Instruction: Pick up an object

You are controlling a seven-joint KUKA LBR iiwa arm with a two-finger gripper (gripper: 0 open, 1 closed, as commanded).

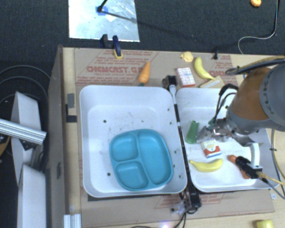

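Gripper [212, 134] sits low inside the right bin [202, 101], mid-bin, at the end of the grey arm [270, 99] coming in from the right. Can't tell from this angle whether it is open or closed, since the wrist hardware blocks the tip. Nothing is visibly held.

Nearest candidate is the small red-and-white carton [212, 150], lying on the bin floor just below the gripper, touching or nearly touching it; can't tell which. A green object [193, 132] lies just left of the gripper, close to the divider wall between the bins. A yellow toy banana [206, 165] lies just below the carton, near it but apart. The left bin [109, 108] holds a blue divided plate [141, 158], well apart from the action.

Judgement: the step is the approach and descent onto a target, most likely the carton, with the pick not yet done.

To do it well:
- centre over the carton, not its edge
- align the jaws across its narrow side
- go down straight so it doesn't skid toward the banana
- close only once the tips are below its top face
- lift vertically and check that it comes up

Risks: a glancing contact pushes the carton away, or the green object gets nudged into the wall. The carton looks light and rigid, so a moderate squeeze should do.
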